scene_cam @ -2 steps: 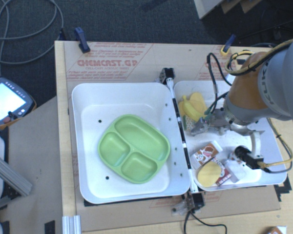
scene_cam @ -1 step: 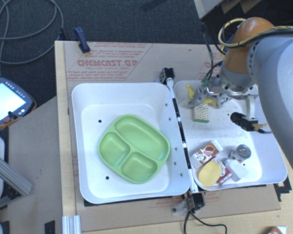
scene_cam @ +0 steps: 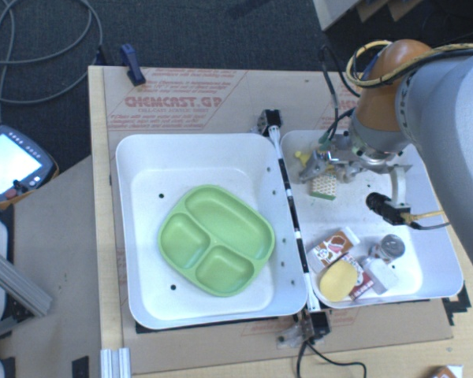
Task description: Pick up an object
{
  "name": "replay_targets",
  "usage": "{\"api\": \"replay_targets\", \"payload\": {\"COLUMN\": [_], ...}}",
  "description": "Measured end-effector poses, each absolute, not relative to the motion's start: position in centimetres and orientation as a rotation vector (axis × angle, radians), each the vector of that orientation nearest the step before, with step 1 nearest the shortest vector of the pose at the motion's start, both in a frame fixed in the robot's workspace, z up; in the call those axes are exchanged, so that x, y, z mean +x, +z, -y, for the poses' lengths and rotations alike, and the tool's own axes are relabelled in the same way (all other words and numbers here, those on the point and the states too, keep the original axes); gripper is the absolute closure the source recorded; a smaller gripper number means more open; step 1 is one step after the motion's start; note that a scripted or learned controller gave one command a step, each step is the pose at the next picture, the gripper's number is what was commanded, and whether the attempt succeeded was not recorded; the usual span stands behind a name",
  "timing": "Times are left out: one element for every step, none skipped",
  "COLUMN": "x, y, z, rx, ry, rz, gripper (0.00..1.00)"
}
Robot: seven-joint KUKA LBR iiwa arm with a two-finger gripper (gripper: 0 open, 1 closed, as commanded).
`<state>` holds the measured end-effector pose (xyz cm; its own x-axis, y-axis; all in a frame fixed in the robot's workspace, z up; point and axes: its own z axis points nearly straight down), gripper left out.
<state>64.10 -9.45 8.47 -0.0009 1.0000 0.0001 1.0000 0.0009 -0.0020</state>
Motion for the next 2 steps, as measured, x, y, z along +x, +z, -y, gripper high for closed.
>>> {"api": "replay_targets", "payload": {"x": [64.1, 59.7], "y": [9.5, 18.5], "z": [9.4, 3.1], "rx": [-2.219, -2.220], "ry": [0.003, -0.002], "rz": [2.224, 2.223], "gripper": [1.00, 1.00]}}
